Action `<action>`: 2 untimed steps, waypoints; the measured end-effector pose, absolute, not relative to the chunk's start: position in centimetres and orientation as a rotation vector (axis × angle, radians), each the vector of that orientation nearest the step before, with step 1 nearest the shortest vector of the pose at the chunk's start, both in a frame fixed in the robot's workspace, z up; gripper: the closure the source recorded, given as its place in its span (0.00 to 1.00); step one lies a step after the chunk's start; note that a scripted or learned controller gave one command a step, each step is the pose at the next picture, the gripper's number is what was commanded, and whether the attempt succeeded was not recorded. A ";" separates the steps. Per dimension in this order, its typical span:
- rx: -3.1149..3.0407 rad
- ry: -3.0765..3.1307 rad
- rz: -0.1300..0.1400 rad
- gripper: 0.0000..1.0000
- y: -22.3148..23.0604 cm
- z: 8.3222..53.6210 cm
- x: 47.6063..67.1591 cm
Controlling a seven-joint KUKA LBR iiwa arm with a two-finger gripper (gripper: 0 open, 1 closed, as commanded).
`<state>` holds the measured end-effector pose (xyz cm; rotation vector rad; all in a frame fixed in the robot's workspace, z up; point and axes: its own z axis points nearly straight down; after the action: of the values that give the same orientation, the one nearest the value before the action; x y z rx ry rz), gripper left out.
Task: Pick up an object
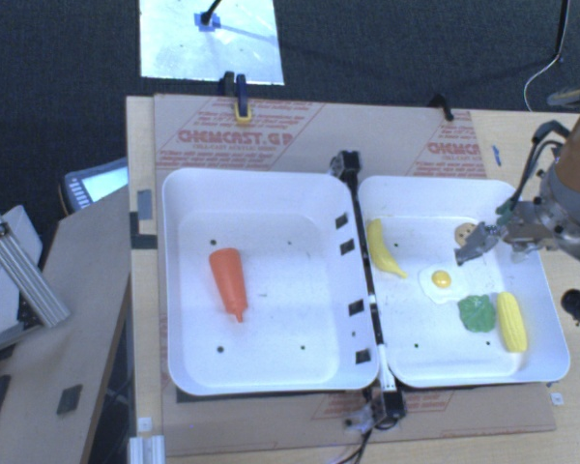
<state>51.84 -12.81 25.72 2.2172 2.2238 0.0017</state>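
Two shallow white bins sit side by side on a desk (140, 298) covered by a brown printed sheet (300, 129). The left bin (184, 196) contains a single orange toy carrot (229, 281), lying near the bin's middle with its narrow end toward the near wall. The right bin (551, 356) contains five toy food items: a yellow banana (382, 249) lying close beside the divider between the bins; a fried egg (442, 282) with a yellow yolk, near the bin's centre; a green leafy piece (478, 313) just beside the egg on its near right; a yellow corn cob (511, 321) touching or nearly touching the green piece, along the bin's right side; and a small round brown item (464, 232), partly hidden, toward the far wall. The grey arm (570, 211) enters from the right, its end effector (476, 244) poised above the right bin between the brown item and the fried egg. Nothing is visibly held between its fingers; how far they are open cannot be told from this view. A black clip (345, 163) marks the far junction of the bins, and a yellow-and-black clamp (241, 100) grips the sheet's far edge.
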 end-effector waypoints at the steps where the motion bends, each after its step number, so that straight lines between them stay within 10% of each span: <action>1: 2.208 2.233 0.006 0.00 -7.4 22.3 59.2; 2: 2.206 2.231 0.012 0.00 -1.8 25.6 63.0</action>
<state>63.01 -1.84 25.56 2.2064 2.2308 0.0115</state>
